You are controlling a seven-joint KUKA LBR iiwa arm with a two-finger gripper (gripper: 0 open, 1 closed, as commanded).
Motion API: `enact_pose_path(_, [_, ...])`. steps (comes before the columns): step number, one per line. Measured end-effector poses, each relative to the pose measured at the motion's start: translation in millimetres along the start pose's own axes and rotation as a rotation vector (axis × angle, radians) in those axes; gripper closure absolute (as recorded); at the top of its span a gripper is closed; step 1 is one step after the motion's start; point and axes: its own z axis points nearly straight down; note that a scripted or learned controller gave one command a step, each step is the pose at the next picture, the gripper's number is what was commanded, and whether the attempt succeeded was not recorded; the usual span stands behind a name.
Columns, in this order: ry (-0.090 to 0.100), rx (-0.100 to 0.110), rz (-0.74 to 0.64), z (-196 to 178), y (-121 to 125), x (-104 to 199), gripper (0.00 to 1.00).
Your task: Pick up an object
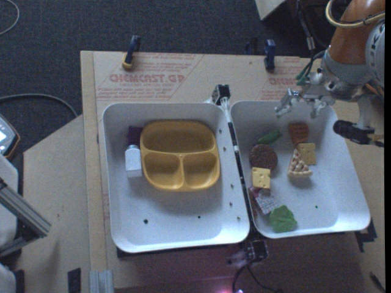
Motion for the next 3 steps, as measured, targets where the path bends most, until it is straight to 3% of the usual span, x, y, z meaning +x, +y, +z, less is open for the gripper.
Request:
enact_pose_path(1, [-0.002, -0.015, -0.002, -8.8, 3.1, 0.0, 0.0])
enact_pose_path(3, [-0.001, -0.01, -0.004, 98.6, -1.0, 10.3, 0.0])
